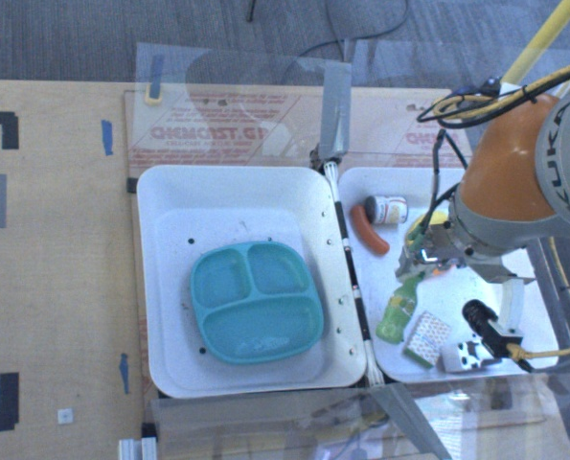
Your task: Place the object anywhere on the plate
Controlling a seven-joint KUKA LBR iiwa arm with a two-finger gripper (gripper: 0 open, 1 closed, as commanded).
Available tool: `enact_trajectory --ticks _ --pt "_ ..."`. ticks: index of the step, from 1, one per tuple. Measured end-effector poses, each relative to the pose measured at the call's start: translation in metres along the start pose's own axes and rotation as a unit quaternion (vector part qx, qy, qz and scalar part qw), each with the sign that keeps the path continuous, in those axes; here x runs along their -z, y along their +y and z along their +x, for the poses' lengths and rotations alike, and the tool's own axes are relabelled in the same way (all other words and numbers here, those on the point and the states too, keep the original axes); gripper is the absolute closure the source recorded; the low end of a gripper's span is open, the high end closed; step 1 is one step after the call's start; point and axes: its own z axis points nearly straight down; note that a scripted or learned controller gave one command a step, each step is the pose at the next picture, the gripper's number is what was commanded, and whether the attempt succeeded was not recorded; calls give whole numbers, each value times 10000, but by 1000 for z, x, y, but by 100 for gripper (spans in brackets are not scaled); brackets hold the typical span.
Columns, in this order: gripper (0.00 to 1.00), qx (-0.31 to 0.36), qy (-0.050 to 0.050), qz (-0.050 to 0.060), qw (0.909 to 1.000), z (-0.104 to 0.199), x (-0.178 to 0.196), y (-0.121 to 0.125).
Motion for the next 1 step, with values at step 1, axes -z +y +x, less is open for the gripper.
enact_trajectory --ticks 1 --pt "100 1725 0 -25 9850 81 1 53"
